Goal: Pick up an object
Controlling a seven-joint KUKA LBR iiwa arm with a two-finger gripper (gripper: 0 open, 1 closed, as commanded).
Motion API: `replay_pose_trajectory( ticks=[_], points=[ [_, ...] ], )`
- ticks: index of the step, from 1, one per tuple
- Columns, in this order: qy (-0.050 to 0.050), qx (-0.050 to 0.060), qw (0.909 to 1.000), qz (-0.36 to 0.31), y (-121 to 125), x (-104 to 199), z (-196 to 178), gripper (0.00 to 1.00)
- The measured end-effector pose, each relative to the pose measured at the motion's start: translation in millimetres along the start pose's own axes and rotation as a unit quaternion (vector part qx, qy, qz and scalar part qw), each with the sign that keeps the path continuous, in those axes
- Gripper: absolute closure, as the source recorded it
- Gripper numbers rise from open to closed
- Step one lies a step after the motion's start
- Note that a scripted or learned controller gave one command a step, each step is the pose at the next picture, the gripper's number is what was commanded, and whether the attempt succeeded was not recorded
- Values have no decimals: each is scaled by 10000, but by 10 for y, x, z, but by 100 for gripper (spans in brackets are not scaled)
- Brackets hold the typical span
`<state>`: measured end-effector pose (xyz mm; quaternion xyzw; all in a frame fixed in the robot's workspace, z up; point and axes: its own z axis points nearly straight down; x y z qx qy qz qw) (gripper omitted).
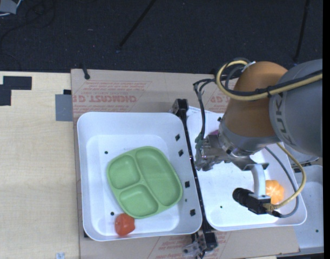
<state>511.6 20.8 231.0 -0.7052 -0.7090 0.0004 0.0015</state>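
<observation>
The pick is judged not yet made, and the step in hand is the choice of a target and the reach toward it. Well to the view's left of the gripper (207, 154), across the divider, a green plate (145, 181) is seen in the left bin (94, 139). It is judged a poor choice, being wide and flat. A red thing (125, 224) lies just beside the plate's near edge, farther from the gripper than the plate. It could be taken, but only by a long move across the divider. To the view's right of the gripper, somewhat nearer the camera, an orange thing (274, 190) lies in the right bin (229, 215). It is judged the best target, since the same bin is shared. The gripper should be centred above it, spread wider than it, lowered straight, and closed only once the thing is straddled. The gripper itself is seen over the right bin, close to the divider, under the arm (256, 107). Whether it is apart or together cannot be told, as it is blurred and partly hidden by the wrist. Nothing is seen held in it, and the orange thing lies well apart from it.
</observation>
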Motion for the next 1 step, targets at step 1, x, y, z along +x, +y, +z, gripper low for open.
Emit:
replay_pose_trajectory(
  ticks=[1],
  points=[
    [-1, 5, 10000, 3, 28, 469, -61, 100]
  ],
)
